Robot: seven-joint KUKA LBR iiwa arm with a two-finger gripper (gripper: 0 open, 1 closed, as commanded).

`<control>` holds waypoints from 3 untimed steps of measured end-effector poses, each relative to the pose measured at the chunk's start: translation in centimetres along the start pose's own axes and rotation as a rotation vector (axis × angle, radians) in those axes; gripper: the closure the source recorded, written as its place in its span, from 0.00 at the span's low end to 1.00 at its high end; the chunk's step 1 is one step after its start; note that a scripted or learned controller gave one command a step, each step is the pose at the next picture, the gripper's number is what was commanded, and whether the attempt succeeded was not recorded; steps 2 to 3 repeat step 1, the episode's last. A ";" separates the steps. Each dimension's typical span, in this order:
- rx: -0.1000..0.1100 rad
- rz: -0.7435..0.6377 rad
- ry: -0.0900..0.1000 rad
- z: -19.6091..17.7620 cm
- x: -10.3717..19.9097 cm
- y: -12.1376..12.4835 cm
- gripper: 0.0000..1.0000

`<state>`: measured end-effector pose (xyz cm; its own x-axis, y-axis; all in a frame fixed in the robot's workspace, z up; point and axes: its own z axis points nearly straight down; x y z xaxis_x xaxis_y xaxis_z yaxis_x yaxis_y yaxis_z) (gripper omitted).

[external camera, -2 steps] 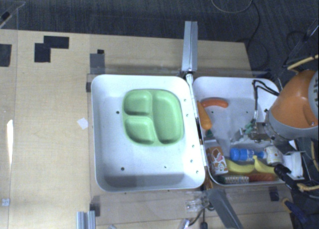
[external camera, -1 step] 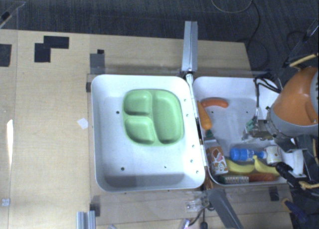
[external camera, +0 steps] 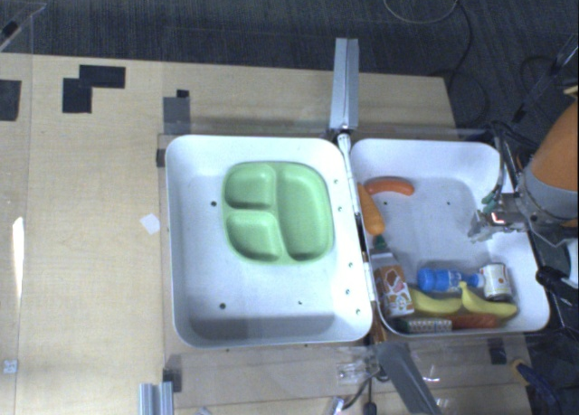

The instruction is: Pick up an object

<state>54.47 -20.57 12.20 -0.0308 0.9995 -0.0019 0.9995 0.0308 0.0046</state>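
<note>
Gripper (external camera: 491, 220) hung over right bin (external camera: 452, 165); grip state unclear. Left bin (external camera: 194, 314) had green tray (external camera: 277, 212); right had banana (external camera: 466, 302), bottle (external camera: 443, 278).

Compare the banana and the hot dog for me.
The banana is yellow; the hot dog is orange-red. The banana lies by the right bin's near wall, crowded against a bottle and a can; the hot dog lies apart near the far wall. Both are long, curved, lying flat.
</note>
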 end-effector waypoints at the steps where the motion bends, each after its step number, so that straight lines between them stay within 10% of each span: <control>1: -0.001 0.135 -0.001 -12.1 1.7 -2.5 1.00; 3: -0.001 0.135 -0.001 -12.1 1.7 -2.5 1.00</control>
